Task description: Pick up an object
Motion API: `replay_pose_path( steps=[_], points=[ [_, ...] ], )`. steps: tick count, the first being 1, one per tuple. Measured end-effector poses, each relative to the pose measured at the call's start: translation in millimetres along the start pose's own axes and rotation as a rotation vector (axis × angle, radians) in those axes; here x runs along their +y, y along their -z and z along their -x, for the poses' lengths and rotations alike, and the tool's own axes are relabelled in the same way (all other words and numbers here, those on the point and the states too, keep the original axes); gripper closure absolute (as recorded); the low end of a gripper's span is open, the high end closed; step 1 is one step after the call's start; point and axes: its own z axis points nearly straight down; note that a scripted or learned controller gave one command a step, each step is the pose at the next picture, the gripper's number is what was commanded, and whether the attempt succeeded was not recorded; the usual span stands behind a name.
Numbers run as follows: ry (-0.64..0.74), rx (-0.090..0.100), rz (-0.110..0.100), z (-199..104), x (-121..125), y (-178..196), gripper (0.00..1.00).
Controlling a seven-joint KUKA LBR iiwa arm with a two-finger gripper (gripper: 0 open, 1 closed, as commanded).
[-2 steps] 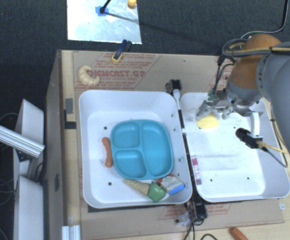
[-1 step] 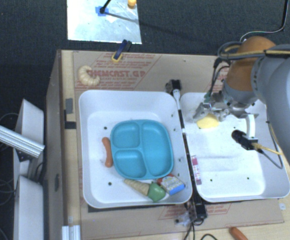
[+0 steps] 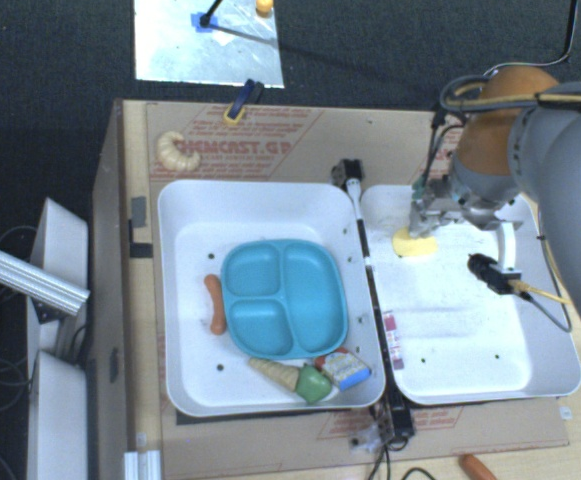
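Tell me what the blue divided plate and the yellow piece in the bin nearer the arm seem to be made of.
Blue divided plate: likely moulded plastic, smooth with a soft sheen; the colour is uniform and the compartment ridges are rounded. Yellow piece: possibly plastic or foam, with a matte look; it is a flat, even yellow, but too small here to tell for sure.

A small pale-yellow object (image 3: 417,247) lies flat on the floor of the right-hand white bin (image 3: 470,353), in that bin's far-left corner as the camera sees it. It is close to the left wall and a little in from the far rim. It is low and roundish with a soft, uneven outline; what it is cannot be told. Its far edge is hidden beneath the gripper (image 3: 425,220), which sits directly over it.
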Motion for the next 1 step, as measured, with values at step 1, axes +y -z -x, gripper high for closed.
replay_pose_path(
  steps=[1],
  points=[
    [0.000, 0.000, 0.000, 0.1, -0.1, -0.1, 0.00]
  ],
)
